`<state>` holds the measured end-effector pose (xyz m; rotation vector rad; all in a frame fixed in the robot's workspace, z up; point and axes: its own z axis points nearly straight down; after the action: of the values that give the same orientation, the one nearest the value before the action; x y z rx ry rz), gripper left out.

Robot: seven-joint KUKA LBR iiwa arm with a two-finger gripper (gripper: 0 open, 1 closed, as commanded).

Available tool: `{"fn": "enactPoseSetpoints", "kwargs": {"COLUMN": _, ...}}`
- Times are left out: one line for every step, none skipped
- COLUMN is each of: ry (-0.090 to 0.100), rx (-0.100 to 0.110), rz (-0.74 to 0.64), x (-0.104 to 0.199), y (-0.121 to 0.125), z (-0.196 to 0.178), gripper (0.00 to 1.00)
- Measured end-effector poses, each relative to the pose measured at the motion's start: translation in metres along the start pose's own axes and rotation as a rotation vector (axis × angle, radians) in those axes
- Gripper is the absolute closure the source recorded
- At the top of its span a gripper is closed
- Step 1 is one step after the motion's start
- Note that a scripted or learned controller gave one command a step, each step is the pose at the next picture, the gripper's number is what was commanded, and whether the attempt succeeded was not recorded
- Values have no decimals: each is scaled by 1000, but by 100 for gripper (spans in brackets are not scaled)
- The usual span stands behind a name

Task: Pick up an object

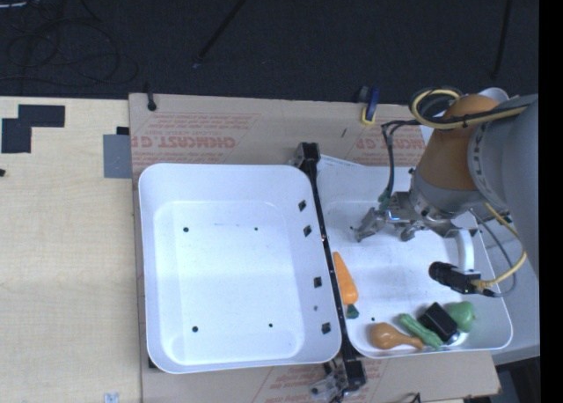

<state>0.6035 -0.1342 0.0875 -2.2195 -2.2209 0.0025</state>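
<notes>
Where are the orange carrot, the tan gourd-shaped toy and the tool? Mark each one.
orange carrot point(345, 280): camera view, middle of its body, by the right bin's left wall.
tan gourd-shaped toy point(387, 335): camera view, its rounded bulb.
tool point(385, 227): camera view, midway between its fingertips.

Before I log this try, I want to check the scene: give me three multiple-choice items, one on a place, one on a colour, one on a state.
1. Where does the carrot lie?
A. In the right bin, along its left wall
B. In the middle of the left bin
C. On the cardboard outside both bins

2. What colour is the band above the arm's wrist?
A. Blue
B. Orange
C. White

3. How does the gripper stand to the objects?
A. Resting in the left bin
B. Pressed on the carrot
C. In the right bin's upper part, apart from the carrot

Answers: 1 A, it lies beside the wall between the bins. 2 B, the band is orange. 3 C, white bin floor shows between them.
</notes>
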Motion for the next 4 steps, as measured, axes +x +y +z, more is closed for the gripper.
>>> {"fn": "enactPoseSetpoints", "kwargs": {"ry": 0, "rx": 0, "rz": 0, "x": 0, "y": 0, "z": 0, "gripper": 0}}
{"fn": "enactPoseSetpoints", "kwargs": {"ry": -1, "rx": -4, "rz": -3, "x": -24, "y": 42, "z": -1, "gripper": 0}}
{"fn": "enactPoseSetpoints", "kwargs": {"ry": -1, "rx": 0, "rz": -7, "x": -23, "y": 40, "z": -10, "gripper": 100}}
{"fn": "enactPoseSetpoints", "kwargs": {"ry": -1, "rx": -19, "rz": -5, "x": 28, "y": 43, "z": -201, "gripper": 100}}
